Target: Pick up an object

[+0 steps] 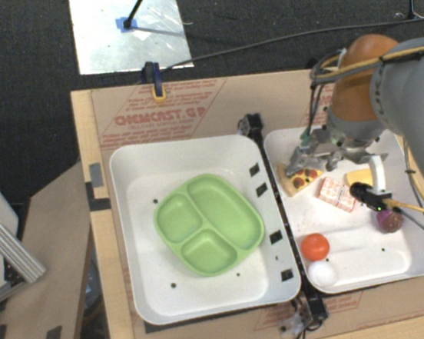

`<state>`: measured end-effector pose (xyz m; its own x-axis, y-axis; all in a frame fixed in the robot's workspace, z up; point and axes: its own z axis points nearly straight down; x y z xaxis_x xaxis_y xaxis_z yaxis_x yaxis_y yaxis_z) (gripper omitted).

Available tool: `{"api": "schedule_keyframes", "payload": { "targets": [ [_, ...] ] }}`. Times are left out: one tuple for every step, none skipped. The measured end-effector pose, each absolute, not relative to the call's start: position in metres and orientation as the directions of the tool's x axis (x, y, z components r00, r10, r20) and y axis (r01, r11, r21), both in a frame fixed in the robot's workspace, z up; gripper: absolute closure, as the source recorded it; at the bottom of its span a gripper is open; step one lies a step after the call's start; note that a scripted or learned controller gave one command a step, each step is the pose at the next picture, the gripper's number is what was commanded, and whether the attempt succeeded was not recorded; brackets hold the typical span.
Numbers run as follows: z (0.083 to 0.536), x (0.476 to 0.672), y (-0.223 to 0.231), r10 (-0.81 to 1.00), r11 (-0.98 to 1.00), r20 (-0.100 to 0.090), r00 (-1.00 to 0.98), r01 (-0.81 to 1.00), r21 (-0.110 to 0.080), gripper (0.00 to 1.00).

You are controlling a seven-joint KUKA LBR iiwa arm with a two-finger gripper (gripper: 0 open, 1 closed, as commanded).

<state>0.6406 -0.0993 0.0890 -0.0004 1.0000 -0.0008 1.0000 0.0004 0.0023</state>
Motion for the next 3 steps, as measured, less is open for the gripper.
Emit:
{"api": "schedule_keyframes", "payload": {
  "targets": [
    [0.105,0.644,-0.098,1.0,0.002,0.0,-0.002,1.0,0.013,1.0],
    [0.169,0.642,-0.095,1.0,0.004,-0.001,-0.004,1.0,0.007,1.0],
    [0.218,0.639,-0.086,1.0,0.006,0.0,-0.006,1.0,0.006,1.0]
  ]
}}
